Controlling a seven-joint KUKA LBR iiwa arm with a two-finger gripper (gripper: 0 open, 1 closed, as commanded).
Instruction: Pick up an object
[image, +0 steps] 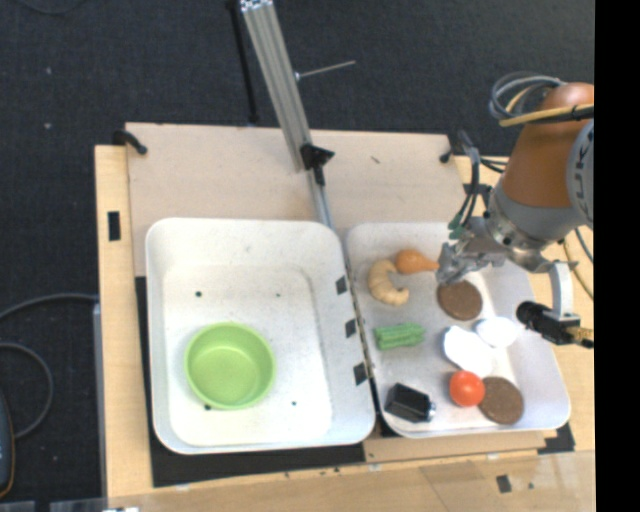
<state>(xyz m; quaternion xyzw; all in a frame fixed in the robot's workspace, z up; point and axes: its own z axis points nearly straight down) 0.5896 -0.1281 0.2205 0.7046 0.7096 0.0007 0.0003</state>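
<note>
Two shallow white bins side by side on the bench. Left bin (170, 250) has a lime green bowl (230, 365) sitting upright toward its near-left part. Right bin (545, 405) carries the clutter: a curled beige croissant-like piece (386, 283) near the far-left, with an orange pear-shaped piece (412, 262) touching it on the far side; a brown disc (461, 301) just right of those; a green ridged block (399, 337) lying flat near the bin's left wall; a black block (408, 402) at the near-left corner; a red ball (466, 388) in the near middle, touching a second brown disc (502, 400) on its right; and white pieces (470, 348) between the two discs. The arm (540, 170) comes in from the right — orange band up top, grey wrist below — reaching over the far part of the right bin. The gripper (455, 268) is down at the far edge of the first brown disc, just right of the orange piece. From where I stand the fingertips are a dark blur against the disc — can't tell how far apart they are, and I see nothing clearly caught between them. All items look to be resting on the bin floor. A slanted metal pole (285, 85) rises from the bench behind the bins, ending near the gap between them.
</note>
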